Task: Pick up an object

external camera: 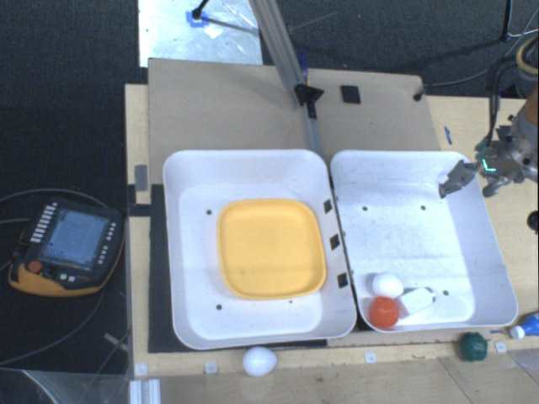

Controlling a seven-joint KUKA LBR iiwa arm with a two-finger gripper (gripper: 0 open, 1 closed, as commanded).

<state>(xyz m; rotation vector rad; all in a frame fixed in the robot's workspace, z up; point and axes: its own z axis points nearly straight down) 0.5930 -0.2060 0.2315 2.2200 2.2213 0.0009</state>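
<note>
Two shallow white bins were found side by side on the bench (396, 108). The left bin (189, 225) held a single yellow plate (271, 247), square with rounded corners, lying flat near the bin's middle and apart from every wall.

The right bin (421, 234) held three small things gathered in its near-left corner. A white ball (387, 284) was seen just above a red ball (384, 311), the two touching or very nearly so. A small white block (418, 300) lay just beside them on the right, tilted; its exact form could not be made out. The rest of the right bin's floor was bare white.

The gripper (472, 182) was observed over the far-right corner of the right bin, well apart from the three things. Two dark fingers were seen splayed away from each other, so the jaws were judged to be spread, with nothing between them.

Outside the bins, a white egg-shaped object (259, 361) was noted on the bench just below the left bin's near edge, and a dark green ball (473, 347) near the right bin's near-right corner. A hand-held control pendant (67, 252) lay on the dark floor to the left of the bench.
</note>
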